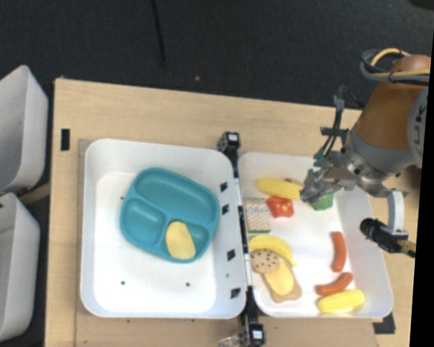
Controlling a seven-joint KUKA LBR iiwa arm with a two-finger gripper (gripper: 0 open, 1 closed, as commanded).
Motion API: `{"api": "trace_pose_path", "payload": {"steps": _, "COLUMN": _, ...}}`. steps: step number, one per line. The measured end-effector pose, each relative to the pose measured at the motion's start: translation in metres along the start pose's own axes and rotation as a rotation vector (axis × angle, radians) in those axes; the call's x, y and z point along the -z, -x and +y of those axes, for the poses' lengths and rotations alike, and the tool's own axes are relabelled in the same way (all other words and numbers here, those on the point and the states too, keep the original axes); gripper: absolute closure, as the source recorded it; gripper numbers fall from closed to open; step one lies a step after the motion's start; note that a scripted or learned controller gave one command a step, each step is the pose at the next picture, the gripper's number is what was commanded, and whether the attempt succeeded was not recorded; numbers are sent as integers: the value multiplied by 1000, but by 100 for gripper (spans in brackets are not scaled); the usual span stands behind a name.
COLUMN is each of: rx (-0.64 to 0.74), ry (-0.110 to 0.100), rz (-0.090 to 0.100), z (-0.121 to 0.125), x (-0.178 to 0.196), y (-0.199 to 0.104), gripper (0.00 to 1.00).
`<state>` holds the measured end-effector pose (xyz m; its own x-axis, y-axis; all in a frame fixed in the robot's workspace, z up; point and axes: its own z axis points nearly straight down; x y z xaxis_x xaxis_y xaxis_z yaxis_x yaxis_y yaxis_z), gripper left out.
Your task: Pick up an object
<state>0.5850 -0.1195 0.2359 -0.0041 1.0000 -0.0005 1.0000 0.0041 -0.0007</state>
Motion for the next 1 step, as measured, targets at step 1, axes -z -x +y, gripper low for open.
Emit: {"api": "trace_pose_path", "payload": {"steps": 1, "rx": 1, "ry": 1, "rz": 1, "z": -23, "x": 1, "y": -54, "gripper": 100}}
